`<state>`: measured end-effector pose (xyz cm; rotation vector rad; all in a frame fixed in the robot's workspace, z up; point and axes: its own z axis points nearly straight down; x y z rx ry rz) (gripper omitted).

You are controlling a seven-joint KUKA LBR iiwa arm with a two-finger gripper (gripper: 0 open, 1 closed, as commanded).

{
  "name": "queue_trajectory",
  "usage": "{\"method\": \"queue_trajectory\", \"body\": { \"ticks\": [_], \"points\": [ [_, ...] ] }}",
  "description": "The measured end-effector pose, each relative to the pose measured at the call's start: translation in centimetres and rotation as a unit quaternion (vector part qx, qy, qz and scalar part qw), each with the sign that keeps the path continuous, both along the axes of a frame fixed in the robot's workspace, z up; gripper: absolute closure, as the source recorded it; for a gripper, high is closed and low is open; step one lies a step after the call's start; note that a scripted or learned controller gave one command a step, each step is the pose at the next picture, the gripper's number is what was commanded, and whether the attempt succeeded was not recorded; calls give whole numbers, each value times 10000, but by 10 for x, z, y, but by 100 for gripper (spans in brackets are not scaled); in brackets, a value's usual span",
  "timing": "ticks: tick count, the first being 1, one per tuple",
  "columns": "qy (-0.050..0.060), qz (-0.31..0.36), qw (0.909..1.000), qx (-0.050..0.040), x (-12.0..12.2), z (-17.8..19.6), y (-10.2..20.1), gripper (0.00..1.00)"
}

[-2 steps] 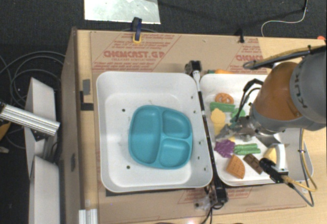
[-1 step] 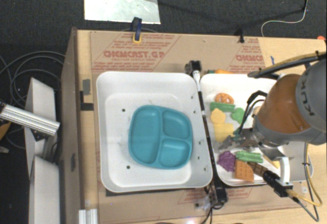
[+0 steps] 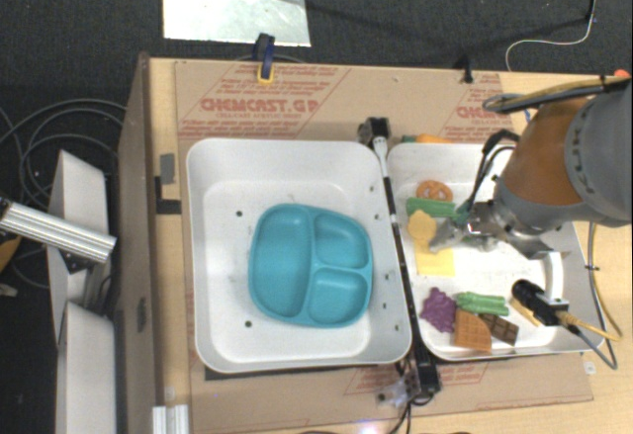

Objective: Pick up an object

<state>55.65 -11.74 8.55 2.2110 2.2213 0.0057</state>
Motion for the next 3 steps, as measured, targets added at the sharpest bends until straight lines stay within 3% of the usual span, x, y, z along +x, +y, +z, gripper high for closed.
{"method": "queue_trajectory", "body": {
  "ticks": [1,2,3],
  "points": [
    [-12,4,10000,-2,59,23,-19,0],
    [50,-19,10000,14,21,-2,-20,0],
    [-27,19,10000,5,112,27,-8,0]
  ]
}}
